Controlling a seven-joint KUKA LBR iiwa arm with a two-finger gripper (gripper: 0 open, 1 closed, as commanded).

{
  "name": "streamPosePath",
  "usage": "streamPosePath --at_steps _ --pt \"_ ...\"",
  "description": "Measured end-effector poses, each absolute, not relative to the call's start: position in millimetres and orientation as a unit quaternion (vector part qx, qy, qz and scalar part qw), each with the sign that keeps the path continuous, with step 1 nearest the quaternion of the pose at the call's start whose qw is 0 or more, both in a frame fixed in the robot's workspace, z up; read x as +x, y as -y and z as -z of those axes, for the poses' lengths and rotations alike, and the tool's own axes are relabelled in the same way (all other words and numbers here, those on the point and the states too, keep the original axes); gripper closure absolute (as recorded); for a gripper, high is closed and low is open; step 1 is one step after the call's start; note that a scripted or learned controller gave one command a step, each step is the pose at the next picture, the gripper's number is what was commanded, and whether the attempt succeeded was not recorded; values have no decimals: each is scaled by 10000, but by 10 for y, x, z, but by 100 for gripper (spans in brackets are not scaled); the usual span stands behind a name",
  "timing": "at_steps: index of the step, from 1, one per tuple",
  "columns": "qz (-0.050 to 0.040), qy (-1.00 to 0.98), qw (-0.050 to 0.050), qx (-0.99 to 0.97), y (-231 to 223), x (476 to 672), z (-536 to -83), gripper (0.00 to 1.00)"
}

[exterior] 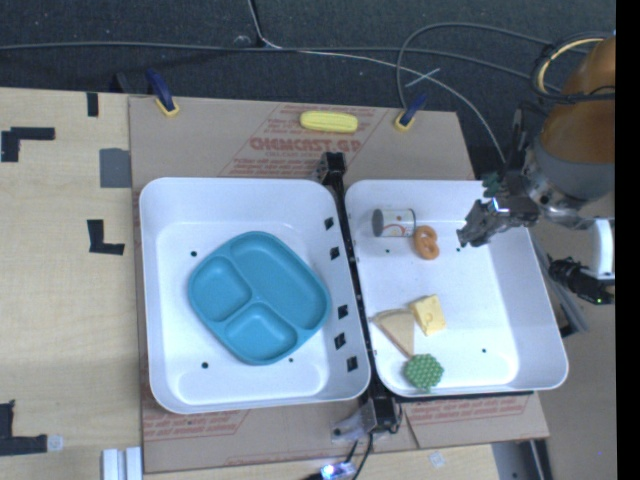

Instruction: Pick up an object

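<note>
The gripper [477,230] hangs over the upper right part of the right bin [520,313], dark and small against the white floor; whether it is closed or spread cannot be told from this slanted view, and nothing can be seen held in it. Behind it, toward the right edge, the arm [575,153] rises grey with its orange band uppermost.

Nearest to the gripper, just to its left, lies a small orange-brown ring-shaped piece [427,242]. A little farther left of that sits a small grey cylinder [392,221] lying on its side, close to the bin's left wall. Below and to the left of the gripper, near the middle of the bin, a yellow block [430,315] touches a pale tan wedge [396,329] on its left. Lower still, near the bin's bottom rim, rests a green bumpy ball [423,371].

Well to the left of the gripper, across the divider where the two bins meet, the left bin [165,218] holds a blue three-compartment tray [258,296] lying flat at a tilt. Up and to the left of the gripper, outside both bins, a yellow banana-like object [328,122] lies on the brown cardboard sheet [210,138], with a blue-and-yellow clamp at each upper corner of that sheet.
</note>
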State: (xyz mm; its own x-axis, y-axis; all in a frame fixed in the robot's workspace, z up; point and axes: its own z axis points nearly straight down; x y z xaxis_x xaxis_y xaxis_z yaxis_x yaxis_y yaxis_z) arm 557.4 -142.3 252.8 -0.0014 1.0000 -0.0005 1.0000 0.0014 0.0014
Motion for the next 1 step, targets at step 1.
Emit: streamPosePath --at_steps 1 --pt "-4 -7097 -8 7045 807 5681 -2519 100"
